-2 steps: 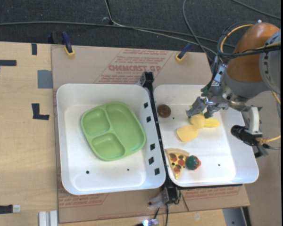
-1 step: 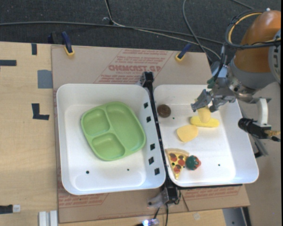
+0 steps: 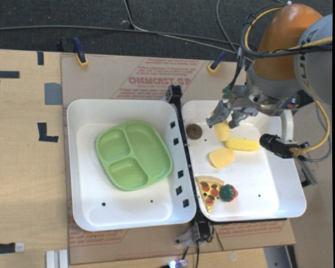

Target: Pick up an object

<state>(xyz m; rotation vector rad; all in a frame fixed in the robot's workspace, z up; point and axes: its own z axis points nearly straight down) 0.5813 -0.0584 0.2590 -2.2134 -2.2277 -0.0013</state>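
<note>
Yellow is the target colour, I'd guess: the end effector (image 3: 232,116) hangs with its fingers spread apart and nothing between them, right above the small yellow lump (image 3: 222,132) in the right bin (image 3: 279,197), so this looks like the approach step, and next it needs a straight drop and a squeeze. Crowding that lump are the yellow corn-like piece (image 3: 243,144), the pale yellow wedge (image 3: 221,158) and the brown round thing (image 3: 194,131), while the pizza slice (image 3: 209,191) and green tray (image 3: 134,155) sit well clear.
</note>
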